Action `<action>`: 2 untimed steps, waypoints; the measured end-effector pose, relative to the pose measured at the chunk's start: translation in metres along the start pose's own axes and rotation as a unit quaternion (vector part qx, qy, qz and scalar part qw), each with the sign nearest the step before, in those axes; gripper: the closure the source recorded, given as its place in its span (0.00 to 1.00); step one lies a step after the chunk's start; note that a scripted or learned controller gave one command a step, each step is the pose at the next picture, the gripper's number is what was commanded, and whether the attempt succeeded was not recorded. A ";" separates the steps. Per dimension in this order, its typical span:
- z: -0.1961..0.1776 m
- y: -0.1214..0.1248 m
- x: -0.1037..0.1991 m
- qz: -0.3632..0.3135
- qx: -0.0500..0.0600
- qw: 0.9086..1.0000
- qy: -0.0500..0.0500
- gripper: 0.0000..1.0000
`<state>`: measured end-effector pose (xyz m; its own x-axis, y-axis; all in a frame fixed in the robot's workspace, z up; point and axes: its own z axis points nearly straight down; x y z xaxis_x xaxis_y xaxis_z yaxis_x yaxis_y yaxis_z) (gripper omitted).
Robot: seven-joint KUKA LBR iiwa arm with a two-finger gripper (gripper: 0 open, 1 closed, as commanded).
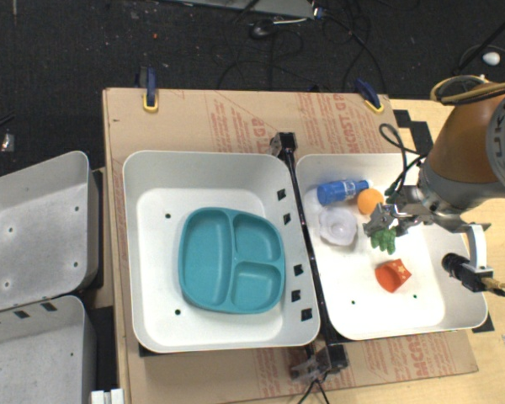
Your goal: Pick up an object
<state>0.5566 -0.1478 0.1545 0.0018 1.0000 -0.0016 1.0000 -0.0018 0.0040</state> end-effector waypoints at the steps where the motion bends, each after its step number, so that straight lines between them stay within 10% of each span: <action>1: -0.047 -0.007 0.000 -0.002 0.000 1.000 0.000 1.00; 2: -0.096 -0.015 -0.002 -0.002 -0.001 1.000 0.000 1.00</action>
<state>0.5416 -0.1497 0.2503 -0.0016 1.0000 -0.0017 1.0000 0.0016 0.0053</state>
